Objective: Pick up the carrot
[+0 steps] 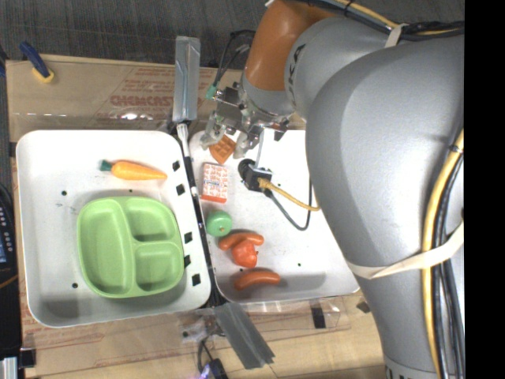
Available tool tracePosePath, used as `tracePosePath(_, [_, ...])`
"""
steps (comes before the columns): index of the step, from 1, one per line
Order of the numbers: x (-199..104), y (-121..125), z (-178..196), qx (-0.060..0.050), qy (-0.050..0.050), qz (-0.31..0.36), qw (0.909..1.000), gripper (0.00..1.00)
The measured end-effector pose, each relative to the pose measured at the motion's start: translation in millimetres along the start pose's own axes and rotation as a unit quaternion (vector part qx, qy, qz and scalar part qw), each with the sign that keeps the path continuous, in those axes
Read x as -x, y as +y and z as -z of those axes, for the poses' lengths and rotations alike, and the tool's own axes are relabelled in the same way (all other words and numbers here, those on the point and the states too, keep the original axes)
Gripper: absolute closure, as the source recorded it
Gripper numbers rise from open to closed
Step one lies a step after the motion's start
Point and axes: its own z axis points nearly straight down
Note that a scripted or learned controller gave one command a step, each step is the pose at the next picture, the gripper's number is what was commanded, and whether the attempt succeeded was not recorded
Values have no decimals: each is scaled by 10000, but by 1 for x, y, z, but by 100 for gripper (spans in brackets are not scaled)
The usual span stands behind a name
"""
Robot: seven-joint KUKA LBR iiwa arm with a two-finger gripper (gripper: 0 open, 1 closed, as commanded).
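Carrot (134,170) lies untouched just above the green divided plate (130,245) in the left bin (35,235), while the gripper (229,136), how it stands impossible to tell, hovers well right of that plate, so picking remains undone.

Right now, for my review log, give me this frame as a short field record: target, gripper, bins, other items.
target: carrot, lying in left bin, above the green divided tray
gripper: over right bin's upper left corner, apart from the carrot
right bin items: small printed box, green ball, red-orange toy foods, sausage
task status: carrot not picked up
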Motion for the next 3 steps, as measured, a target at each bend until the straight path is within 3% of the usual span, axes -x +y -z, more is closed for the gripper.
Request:
tracePosePath(1, [-2,-14,10,-10,-3,4011,9160,100])
tracePosePath(2, [-2,-63,-2,-30,-10,-2,10000,100])
tracePosePath(3, [9,-55,-1,-25,-2,3308,9437,100])
